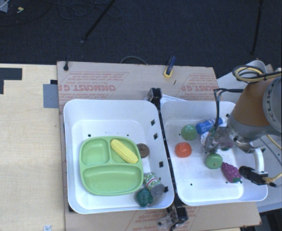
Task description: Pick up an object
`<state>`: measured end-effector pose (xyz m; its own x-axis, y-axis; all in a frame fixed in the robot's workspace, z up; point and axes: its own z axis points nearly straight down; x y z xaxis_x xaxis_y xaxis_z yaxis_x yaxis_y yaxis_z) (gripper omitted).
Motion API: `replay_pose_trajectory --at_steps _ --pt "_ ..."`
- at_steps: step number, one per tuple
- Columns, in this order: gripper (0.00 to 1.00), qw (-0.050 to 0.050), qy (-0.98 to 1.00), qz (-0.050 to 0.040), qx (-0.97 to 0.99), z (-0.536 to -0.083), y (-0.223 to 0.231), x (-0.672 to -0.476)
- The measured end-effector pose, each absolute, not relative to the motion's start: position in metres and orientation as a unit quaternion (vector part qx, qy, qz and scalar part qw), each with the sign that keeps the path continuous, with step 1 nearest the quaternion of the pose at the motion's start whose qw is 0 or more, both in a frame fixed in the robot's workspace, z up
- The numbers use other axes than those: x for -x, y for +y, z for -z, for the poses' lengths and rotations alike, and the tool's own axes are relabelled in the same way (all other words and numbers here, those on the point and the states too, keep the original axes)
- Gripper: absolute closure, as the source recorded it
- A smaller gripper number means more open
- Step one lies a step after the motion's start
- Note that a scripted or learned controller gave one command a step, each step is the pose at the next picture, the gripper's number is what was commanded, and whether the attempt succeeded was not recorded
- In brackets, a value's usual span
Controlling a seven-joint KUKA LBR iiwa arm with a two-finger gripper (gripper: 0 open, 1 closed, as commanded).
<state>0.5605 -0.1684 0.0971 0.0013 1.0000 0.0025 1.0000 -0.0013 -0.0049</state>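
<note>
Over the right-hand shallow white bin (pixel 198 196), the grey arm's claw (pixel 213 143) was lowered among the small toys.

The claw was seen just above a green ball-shaped object (pixel 213 160), with a second green round object (pixel 189 132) and a blue cylindrical object (pixel 205 126) near it on its far side; whether the claw was apart or together could not be told, as it was blurred and partly hidden by the wrist. An orange-red round object (pixel 182 149) lay near the bin's left wall, and a purple grape-like bunch (pixel 231 172) lay towards the right wall. In the left-hand white bin (pixel 73 129), a light green divided plastic tray (pixel 107 177) was set, with a yellow toy corn cob (pixel 124 150) lying in one of its upper compartments. A small brown round object (pixel 142 150) lay just beside the tray. Both bins rested on a cardboard sheet (pixel 112 83) on the worktop (pixel 20 153).
</note>
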Motion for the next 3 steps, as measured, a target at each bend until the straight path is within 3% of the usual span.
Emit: replay_pose_trajectory --at_steps 2,3 --pt "1.00 -0.001 -0.708 0.0008 0.707 -0.203 -0.149 -0.562" --pt "1.00 0.000 -0.708 0.0000 0.706 -0.228 -0.150 -0.562"
